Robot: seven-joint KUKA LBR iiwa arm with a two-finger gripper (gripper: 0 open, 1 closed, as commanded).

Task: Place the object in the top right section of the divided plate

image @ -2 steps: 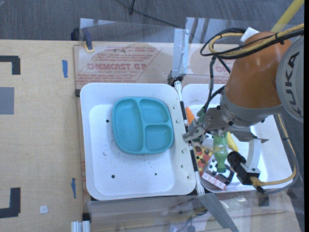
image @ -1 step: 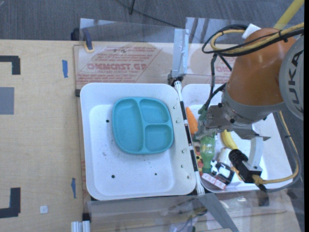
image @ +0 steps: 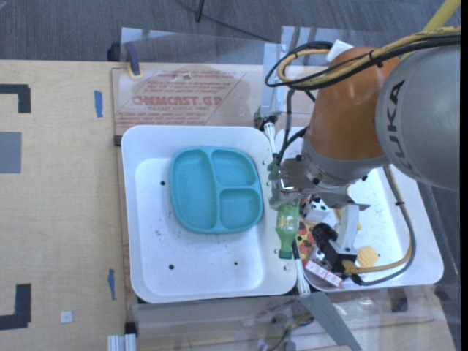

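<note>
**Arm low over the right bin, green bottle at the bins' shared wall**

Camera view: The bench [image: 51, 196] bears two shallow white bins side by side. In the left bin [image: 146, 269] lies a turquoise divided plate [image: 216, 190], nearer the bin's far edge than its near edge and close to the right wall; its three sections are bare, with one long section on the left and two smaller ones stacked on the right. A few dark specks dot the bin floor around it.

The grey arm with its orange band [image: 351, 108] hangs over the right bin [image: 424, 262] and covers most of it. The gripper [image: 292, 185] sits at the left edge of that bin, hard by the wall shared with the left bin. Whether it is spread or closed cannot be told, as the wrist hides it.

A green bottle [image: 287, 229] lies just below the gripper along the same shared wall, its neck pointing to the near edge. Whether anything grips it cannot be made out. Beside it, at the near left corner of the right bin, lies a heap of small things: a black-and-white piece [image: 316, 209], a yellow block [image: 368, 255] and a flat pink-edged packet [image: 322, 273]
</note>
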